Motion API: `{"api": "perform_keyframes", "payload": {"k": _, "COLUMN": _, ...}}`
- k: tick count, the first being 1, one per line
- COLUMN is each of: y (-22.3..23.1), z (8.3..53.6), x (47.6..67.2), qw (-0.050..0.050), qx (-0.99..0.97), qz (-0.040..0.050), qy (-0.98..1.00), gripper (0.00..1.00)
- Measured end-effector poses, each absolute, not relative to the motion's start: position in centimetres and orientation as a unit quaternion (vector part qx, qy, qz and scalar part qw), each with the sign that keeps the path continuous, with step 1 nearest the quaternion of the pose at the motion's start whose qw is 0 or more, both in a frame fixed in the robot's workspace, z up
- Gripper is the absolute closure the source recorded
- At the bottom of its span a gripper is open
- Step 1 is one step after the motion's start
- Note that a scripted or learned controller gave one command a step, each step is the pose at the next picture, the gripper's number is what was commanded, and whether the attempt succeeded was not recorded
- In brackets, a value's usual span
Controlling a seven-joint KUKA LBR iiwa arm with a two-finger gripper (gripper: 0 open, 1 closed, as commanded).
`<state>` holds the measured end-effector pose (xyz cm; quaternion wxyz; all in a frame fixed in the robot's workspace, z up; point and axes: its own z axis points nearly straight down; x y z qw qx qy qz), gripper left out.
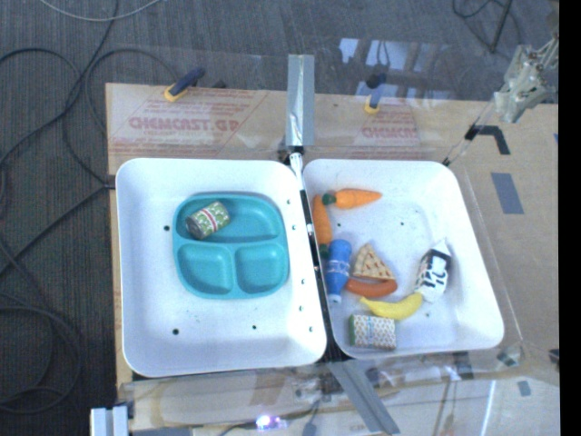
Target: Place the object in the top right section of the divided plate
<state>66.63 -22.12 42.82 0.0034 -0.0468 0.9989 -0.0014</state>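
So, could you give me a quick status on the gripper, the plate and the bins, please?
Gripper parked off the bench's far right corner. Can lies in the divided plate, top-left part of its large section. Other items in right bin. Nothing in the way.

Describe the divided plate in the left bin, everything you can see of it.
The divided plate is teal and looks like smooth plastic, rounded at the corners. Raised ridges split it into three sections: one long one across the top and two smaller ones below. It lies flat near the middle of the left bin, touching none of its walls. A small can with a green and red label lies on its side at the left end of the top section.
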Motion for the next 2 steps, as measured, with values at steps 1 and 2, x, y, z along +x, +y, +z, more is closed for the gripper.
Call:
{"api": "perform_keyframes", "payload": {"k": 1, "y": -22.10, "z": 43.57, "x": 67.01, "qw": 0.003, "qx": -0.149, "qz": -0.0017, "qy": 0.989, "gripper": 1.00}}
{"api": "perform_keyframes", "payload": {"k": 2, "y": -22.09, "z": 43.55, "x": 67.01, "qw": 0.004, "qx": -0.286, "qz": -0.0008, "qy": 0.958, "gripper": 1.00}}
